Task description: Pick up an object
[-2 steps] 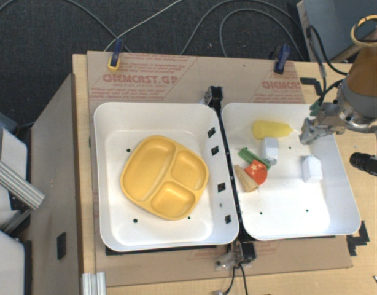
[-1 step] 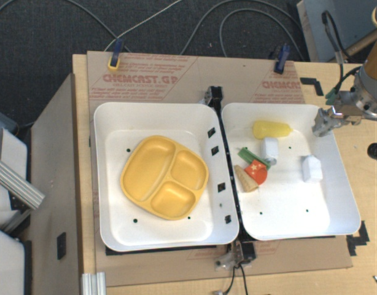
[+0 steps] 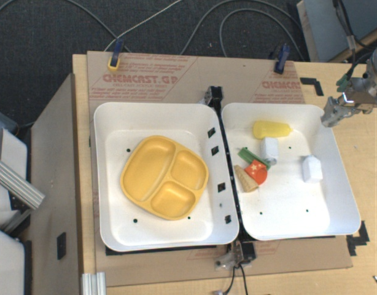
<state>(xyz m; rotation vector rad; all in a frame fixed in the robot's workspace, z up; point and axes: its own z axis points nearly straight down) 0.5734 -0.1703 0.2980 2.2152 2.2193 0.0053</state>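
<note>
The right bin [image 3: 336,183] holds a small cluster: a yellow oblong piece [image 3: 271,129], a white cylinder [image 3: 270,147] just below it, a green stick [image 3: 251,157], a red piece [image 3: 257,173] and a tan wedge [image 3: 244,179]. A separate white block [image 3: 311,168] lies further right. My gripper [image 3: 333,114] hangs at the bin's upper right rim, above and to the right of all these objects, with nothing visibly between its fingers.
The left bin [image 3: 108,134] contains a yellow divided plate [image 3: 164,177]. A black divider [image 3: 220,158] runs between the bins. Blue clamps [image 3: 116,57] [image 3: 280,58] hold the cardboard base at the back. Cables lie on the dark floor behind.
</note>
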